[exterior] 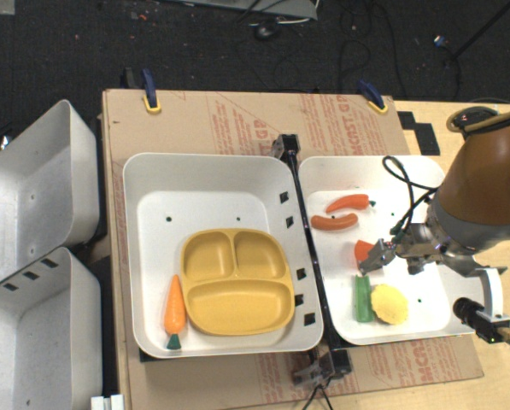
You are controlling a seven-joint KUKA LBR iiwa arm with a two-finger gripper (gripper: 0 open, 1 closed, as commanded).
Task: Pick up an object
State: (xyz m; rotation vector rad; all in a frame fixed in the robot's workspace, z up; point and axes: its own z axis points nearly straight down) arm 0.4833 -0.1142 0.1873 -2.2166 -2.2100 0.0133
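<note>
The right bin [344, 167] holds two orange-red sausages [348, 202] [334, 222], a small red piece [362, 248], a green stick [361, 299] and a yellow lump [389, 304]. My gripper [377, 257] is low in this bin, its tip right beside the red piece and just above the green stick and yellow lump. I see no object lifted off the bin floor. The red piece's right side is hidden by the gripper.
The left bin [135, 229] bears a yellow divided plate [237, 282] with an orange carrot [175, 306] lying to its left. My arm's bulky body [485, 186] covers the right bin's right side. Cables [404, 186] hang over its back right.
</note>
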